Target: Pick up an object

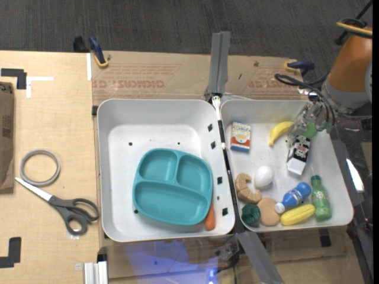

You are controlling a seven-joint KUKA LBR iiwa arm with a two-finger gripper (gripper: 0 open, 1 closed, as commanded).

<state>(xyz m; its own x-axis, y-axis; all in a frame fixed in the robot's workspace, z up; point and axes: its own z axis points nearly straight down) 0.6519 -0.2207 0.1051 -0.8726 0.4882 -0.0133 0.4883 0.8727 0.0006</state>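
My gripper (307, 125) hangs over the upper right part of the right bin (228, 114), below the orange band of the arm (350, 61). Just under it lies a white and black carton (298, 154), with a yellow banana (280, 131) to its left. The same bin holds a small white and orange box (240, 136), a white egg (263, 175), a croissant (246, 187), a blue bottle (294, 196), a green bottle (320, 198), a yellow corn cob (298, 214) and a dark green piece (251, 214). I cannot make out any object held in the gripper.
The left bin (118, 123) holds a teal divided plate (173, 186) with a carrot (210, 219) at its right edge. On the bench to the left lie scissors (65, 206) and a tape roll (39, 166). A grey divider post (219, 64) stands between the bins.
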